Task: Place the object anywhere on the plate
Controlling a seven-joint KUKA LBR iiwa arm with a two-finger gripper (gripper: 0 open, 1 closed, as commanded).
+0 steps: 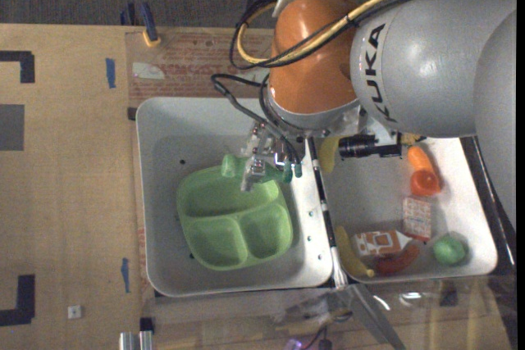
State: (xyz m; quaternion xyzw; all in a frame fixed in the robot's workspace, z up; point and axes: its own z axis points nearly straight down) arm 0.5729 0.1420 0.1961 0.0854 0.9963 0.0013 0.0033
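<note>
KUKA arm [410, 61] hides much of both bins; gripper [261, 164] over green plate [234, 225], finger state unclear.

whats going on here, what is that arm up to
A grey KUKA arm with an orange band reaches in from the right, its gripper hanging over the top edge of a green divided plate in the left bin. A small green piece sits at that edge, right by the gripper. The right bin holds a banana, a carrot and other toy foods.
</note>
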